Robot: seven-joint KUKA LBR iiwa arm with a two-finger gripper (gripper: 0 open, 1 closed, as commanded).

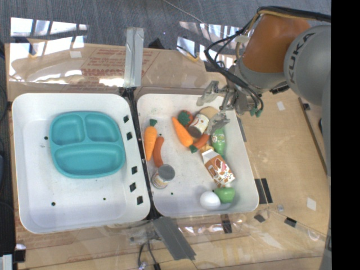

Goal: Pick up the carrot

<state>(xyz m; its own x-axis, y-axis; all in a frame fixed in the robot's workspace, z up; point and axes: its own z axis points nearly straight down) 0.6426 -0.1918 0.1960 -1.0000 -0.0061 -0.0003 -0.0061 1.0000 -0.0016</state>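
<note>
Two carrots lie in the right bin (pixel 169 198). One carrot (pixel 150 142) is by the bin's left wall, its green top pointing to the back. The other carrot (pixel 181 131) lies tilted in the middle, beside a brown and beige toy (pixel 200 122). My gripper (pixel 216 107) hovers over the bin's back right part, just right of that toy and of the middle carrot. Its fingers stand apart, open, and no object is between them. The grey arm with the orange band reaches in from the upper right.
The right bin also holds a red sausage (pixel 159 150), a tin can (pixel 163 175), a green bottle (pixel 219 141), a juice box (pixel 218 169), a white egg (pixel 210 199) and a green toy (pixel 226 194). A teal divided plate (pixel 86 144) sits in the left bin (pixel 34 201).
</note>
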